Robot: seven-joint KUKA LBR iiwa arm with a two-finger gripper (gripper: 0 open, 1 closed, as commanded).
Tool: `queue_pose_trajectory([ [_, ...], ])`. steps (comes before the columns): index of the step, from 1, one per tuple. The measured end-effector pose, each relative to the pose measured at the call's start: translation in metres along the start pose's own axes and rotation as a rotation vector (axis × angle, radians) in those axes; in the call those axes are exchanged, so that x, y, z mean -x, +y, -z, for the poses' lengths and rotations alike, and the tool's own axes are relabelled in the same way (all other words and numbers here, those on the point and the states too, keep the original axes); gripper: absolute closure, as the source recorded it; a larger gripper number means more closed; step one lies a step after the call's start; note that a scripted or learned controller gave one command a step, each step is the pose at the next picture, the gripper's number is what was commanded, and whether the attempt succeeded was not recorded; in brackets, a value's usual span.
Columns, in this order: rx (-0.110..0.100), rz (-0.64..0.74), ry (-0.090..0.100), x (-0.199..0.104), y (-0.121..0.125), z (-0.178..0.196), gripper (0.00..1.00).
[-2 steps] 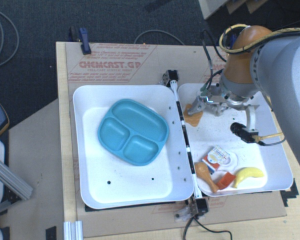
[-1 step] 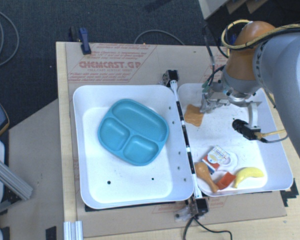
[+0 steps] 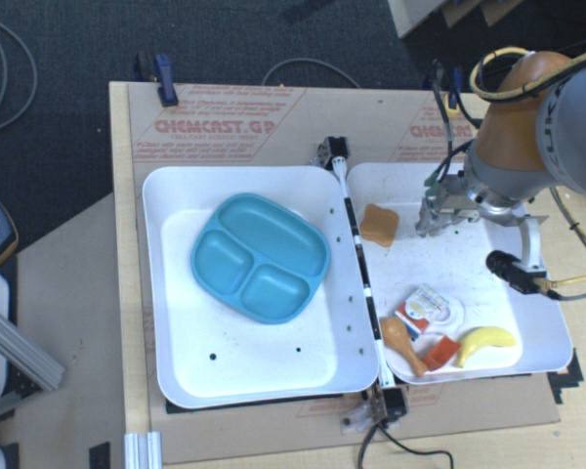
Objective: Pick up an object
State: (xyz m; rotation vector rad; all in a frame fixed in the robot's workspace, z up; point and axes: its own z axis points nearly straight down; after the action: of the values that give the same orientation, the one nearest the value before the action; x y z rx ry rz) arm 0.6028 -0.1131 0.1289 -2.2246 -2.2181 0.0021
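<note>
My gripper point(image 3: 436, 219) hangs over the back of the right bin point(image 3: 469, 272), pointing down, with nothing visible between its fingers. A tan bread-like piece point(image 3: 379, 225) lies to its left near the bin's divider side. At the front of the right bin lie a round white-and-red packet point(image 3: 429, 309), an orange carrot-like piece point(image 3: 402, 343), a red piece point(image 3: 442, 351) and a yellow banana point(image 3: 487, 342). A blue divided plate point(image 3: 261, 256) rests in the left bin point(image 3: 176, 360).
A black cable connector point(image 3: 515, 271) juts from the arm over the right bin's right side. Clamps point(image 3: 333, 150) sit at the back and front where the bins meet. Bare bin floor lies between the gripper and the front objects.
</note>
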Motion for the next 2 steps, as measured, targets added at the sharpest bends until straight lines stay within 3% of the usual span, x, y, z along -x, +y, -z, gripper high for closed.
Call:
queue_pose_trajectory([
  [1, -0.001, 0.002, 0.002, -0.002, 0.001, -0.002, 0.00],
  [2, -0.001, 0.004, 0.002, -0.019, 0.010, -0.046, 0.00],
])
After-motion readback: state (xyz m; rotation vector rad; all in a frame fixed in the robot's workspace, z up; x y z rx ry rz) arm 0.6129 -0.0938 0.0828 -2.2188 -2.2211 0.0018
